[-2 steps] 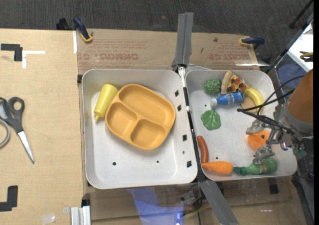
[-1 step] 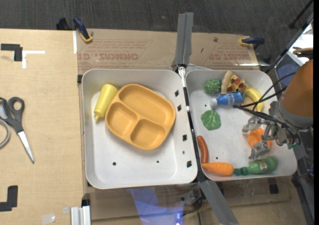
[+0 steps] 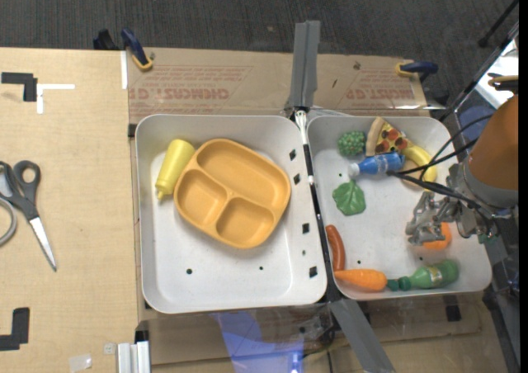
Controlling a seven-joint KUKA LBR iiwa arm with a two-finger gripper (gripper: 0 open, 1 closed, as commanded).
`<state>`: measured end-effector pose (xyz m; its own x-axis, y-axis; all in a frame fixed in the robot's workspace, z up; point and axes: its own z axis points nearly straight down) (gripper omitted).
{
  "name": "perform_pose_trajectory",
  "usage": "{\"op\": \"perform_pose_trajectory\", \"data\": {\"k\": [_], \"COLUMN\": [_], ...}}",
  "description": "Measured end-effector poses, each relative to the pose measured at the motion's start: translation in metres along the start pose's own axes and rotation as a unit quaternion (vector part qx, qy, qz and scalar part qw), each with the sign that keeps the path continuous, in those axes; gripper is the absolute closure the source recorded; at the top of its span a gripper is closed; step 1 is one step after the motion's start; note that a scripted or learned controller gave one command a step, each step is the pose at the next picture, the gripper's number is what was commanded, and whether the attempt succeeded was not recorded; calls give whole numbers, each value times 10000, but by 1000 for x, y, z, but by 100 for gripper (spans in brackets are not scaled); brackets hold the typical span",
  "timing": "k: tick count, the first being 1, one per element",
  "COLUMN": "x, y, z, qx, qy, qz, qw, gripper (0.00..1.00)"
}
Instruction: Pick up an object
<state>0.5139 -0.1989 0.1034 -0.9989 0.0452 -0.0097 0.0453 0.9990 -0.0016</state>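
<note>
My gripper (image 3: 426, 229) is low in the right bin (image 3: 375, 223), right over a small orange piece (image 3: 438, 240) — can't tell if it's open or closed. I'd centre on the piece and close firmly before lifting — the green bottle (image 3: 431, 276) lies near.

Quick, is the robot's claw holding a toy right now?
Gripper: down in the right bin, over a small orange toy; cannot be told whether it holds it.
</note>
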Motion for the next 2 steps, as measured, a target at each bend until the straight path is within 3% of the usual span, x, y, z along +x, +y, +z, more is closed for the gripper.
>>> {"op": "perform_pose_trajectory", "data": {"k": [1, 2], "x": [0, -2], "y": [0, 1], "z": [0, -10], "qx": [1, 2], "qy": [-1, -18], "qz": [3, -15], "qw": [10000, 10000], "gripper": [0, 100]}}
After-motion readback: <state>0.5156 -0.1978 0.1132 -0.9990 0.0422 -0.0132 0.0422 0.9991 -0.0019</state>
